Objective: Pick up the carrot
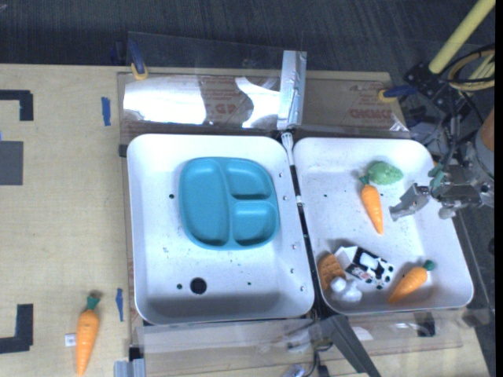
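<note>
Three toy carrots are in view. One carrot (372, 206) lies in the upper middle of the right bin (448, 246), tip toward the camera, its leafy green top (384, 173) at the far end. A shorter carrot (409, 282) rests in that bin's near right corner. Another carrot (86, 333) lies outside the bins on the bench at the lower left. My gripper (412, 199) hangs over the right bin's right side, just to the right of the upper carrot and apart from it.
A blue divided plate (229, 201) sits in the left bin (149, 234). Near the right bin's front edge lie a black-and-white toy (370, 269), a small brown item (330, 266) and a white piece (344, 288). Cables and a yellow pole (464, 30) stand at the far right.
</note>
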Tool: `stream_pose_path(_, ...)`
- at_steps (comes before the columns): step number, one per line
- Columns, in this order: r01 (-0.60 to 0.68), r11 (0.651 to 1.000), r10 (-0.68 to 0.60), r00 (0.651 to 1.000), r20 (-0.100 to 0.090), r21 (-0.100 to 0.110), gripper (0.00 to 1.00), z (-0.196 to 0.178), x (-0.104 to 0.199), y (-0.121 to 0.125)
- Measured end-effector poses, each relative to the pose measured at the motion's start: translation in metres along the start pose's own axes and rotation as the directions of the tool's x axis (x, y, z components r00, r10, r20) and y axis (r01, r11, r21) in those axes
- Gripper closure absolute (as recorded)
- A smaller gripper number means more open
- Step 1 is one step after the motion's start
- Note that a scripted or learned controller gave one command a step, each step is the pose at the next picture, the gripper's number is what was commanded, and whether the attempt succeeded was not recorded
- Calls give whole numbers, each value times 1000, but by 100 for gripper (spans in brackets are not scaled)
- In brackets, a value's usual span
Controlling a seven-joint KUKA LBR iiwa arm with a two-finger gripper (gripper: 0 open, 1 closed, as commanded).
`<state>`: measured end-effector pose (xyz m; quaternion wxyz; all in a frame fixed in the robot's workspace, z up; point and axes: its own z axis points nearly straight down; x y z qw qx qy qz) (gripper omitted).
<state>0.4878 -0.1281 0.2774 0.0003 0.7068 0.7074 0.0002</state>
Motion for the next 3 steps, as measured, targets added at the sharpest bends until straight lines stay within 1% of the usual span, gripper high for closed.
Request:
stream_pose_path(1,152,988,-152,988,0,0,0,40,18,53)
stream_pose_path(2,156,988,-156,988,2,-5,0,-59,3,42)
stream_pose_path(3,193,981,-193,981,-2,6,0,14,13,87)
